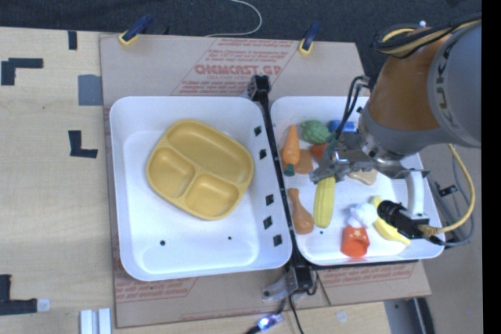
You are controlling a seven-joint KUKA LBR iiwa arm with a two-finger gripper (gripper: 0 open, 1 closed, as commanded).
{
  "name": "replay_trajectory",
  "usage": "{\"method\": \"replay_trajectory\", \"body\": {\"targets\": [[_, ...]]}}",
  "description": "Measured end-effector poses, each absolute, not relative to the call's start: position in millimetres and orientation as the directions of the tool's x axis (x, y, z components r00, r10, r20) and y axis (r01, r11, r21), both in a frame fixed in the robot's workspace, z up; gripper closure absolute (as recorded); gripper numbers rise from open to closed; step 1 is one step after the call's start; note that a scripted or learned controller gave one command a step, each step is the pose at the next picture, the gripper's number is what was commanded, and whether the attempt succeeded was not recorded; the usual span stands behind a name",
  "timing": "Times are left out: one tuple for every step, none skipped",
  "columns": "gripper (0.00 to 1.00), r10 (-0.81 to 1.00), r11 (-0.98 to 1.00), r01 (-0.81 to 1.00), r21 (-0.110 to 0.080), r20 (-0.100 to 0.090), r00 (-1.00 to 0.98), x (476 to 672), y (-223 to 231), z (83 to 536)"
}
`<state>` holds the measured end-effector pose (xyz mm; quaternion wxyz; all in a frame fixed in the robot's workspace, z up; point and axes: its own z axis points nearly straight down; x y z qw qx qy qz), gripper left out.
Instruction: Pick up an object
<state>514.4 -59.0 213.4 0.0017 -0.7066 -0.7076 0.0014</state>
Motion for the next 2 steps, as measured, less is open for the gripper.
{"method": "replay_trajectory", "body": {"targets": [[1.0,1.0,0.001,1.0,-0.005,0.0,-0.001,511.4,-67,214],[1.0,1.0,0.003,1.0,-0.003,0.001,-0.003,511.8,-57,232]]}}
